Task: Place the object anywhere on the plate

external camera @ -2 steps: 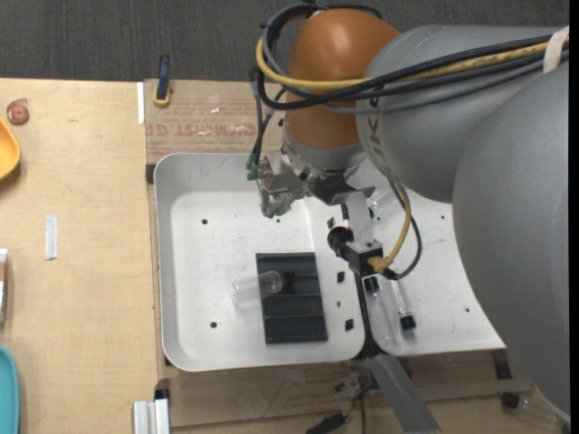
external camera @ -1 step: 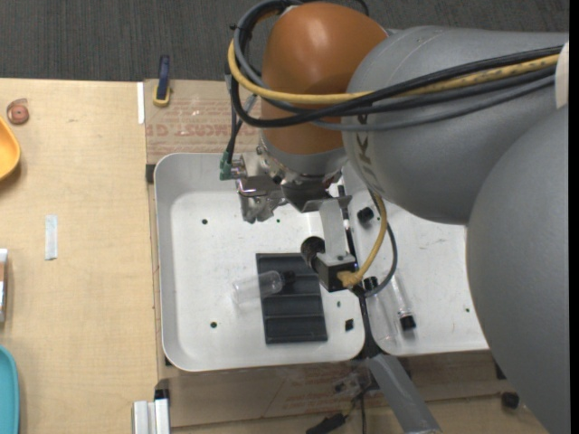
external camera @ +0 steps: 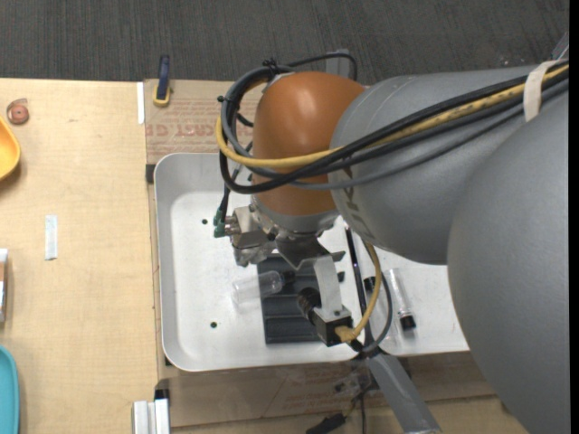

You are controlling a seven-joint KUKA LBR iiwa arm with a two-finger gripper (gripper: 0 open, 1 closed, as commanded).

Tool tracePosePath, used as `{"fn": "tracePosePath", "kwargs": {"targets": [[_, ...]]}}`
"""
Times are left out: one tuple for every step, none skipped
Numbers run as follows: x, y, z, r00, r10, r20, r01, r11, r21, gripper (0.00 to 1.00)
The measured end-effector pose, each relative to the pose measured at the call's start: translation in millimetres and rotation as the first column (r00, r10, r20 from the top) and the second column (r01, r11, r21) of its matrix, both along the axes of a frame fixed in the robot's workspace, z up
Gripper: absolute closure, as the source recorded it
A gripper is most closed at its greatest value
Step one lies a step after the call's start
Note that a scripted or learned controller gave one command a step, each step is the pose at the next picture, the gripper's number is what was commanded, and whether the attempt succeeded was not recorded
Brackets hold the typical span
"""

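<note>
The grey arm point(external camera: 470, 206) comes in from the right and covers much of the white bin point(external camera: 181, 333); its orange band point(external camera: 303, 143) sits over the bin's upper middle, w/ black and yellow cables point(external camera: 237, 143) looped round it. Below the band the hand point(external camera: 294, 310) points down into the bin. It's a dark block w/ metal fittings, seen from above. Whether it's apart or together: can't tell, arm body and housing hide that part.

A clear plastic object point(external camera: 253, 287), prob. a small cup or tube, lies on the bin floor just beside the hand's left edge, touching or nearly so; can't tell if it's clamped. A thin clear tube w/ a dark tip point(external camera: 400, 301) lies on the bin floor right of the hand, near the arm.

The tabletop point(external camera: 81, 242) left of the bin is light wood. A yellow item point(external camera: 7, 152) sits at its left edge, a blue item point(external camera: 7, 391) at lower left, and a small white strip point(external camera: 51, 238) lies between.
</note>
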State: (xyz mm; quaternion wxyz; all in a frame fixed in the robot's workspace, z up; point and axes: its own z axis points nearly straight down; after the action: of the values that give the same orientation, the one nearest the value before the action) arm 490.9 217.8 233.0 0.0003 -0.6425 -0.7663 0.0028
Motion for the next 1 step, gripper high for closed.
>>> {"fn": "tracePosePath", "kwargs": {"targets": [[0.1,-0.4,0.1,1.000,-0.001,-0.001,0.001,1.000,0.000,0.00]]}}
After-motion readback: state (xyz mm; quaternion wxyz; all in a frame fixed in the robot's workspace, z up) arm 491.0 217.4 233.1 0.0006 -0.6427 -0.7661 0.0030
